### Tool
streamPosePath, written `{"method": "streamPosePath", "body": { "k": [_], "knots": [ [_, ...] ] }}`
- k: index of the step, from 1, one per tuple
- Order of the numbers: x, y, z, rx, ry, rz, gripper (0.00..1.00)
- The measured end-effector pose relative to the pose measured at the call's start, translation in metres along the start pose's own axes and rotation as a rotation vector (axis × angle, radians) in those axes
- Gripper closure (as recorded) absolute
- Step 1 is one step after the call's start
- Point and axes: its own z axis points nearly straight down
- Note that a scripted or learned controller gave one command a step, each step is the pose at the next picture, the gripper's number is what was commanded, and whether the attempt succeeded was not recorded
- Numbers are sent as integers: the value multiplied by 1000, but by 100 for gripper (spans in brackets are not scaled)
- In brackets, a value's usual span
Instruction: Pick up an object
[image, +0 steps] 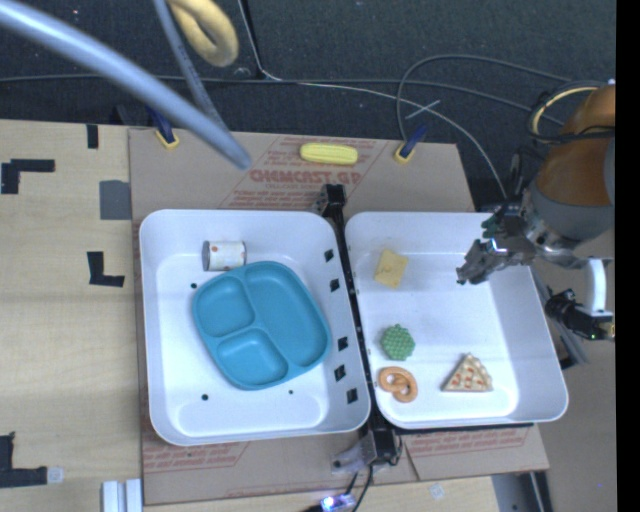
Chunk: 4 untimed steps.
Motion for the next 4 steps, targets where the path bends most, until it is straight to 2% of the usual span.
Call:
{"method": "streamPosePath", "body": {
  "k": [1, 3, 4],
  "knots": [
    [58, 1, -11, 0, 0, 0, 100],
    [172, -12, -5, 2, 0, 1, 100],
    [225, 2, -8, 1, -1, 0, 100]
  ]
}}
